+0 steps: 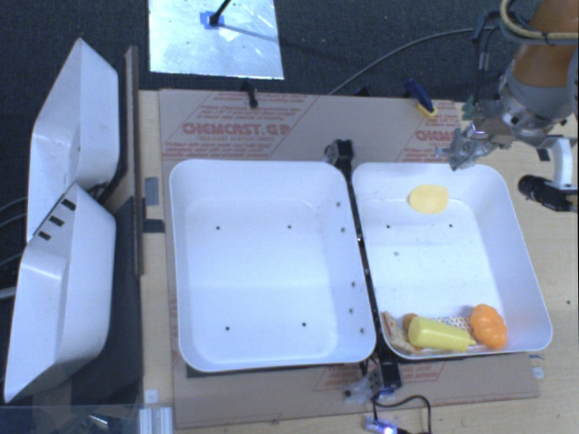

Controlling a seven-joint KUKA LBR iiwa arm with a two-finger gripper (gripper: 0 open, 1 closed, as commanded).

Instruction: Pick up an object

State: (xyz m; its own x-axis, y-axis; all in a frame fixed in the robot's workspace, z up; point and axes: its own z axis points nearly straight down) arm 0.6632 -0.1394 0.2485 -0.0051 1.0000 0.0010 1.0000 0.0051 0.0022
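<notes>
1. Arm (540, 52) enters at the upper right of the frame, cut off by the top and right edges, so just its orange band and grey wrist are visible.
2. Its gripper (460, 155) hangs over the far rim of the right bin (520, 242), near that bin's upper corner; the tip is small and blurred, and I cannot tell whether the fingers are apart or together. Nothing visible sits between them.
3. Below the gripper and slightly toward the frame's left, a pale yellow disc (428, 199), flat and rounded, lies on the bin floor close to the far wall, apart from the gripper.
4. In the lower part of the right bin a cluster rests against the near wall: a smooth yellow cylinder-like piece (440, 334), a glossy orange fruit shape (488, 325) just beside it, and a tan cracker-like slab (395, 331) partly hidden under the yellow piece. Something pale and meshed lies between them, too small to make out.
5. Left bin (190, 269) is shallow white plastic with rounded corners and small dark dots across its floor.
6. Both bins sit on a printed cardboard sheet (240, 125); white moulded shells (63, 242) lean at the frame's left.
</notes>
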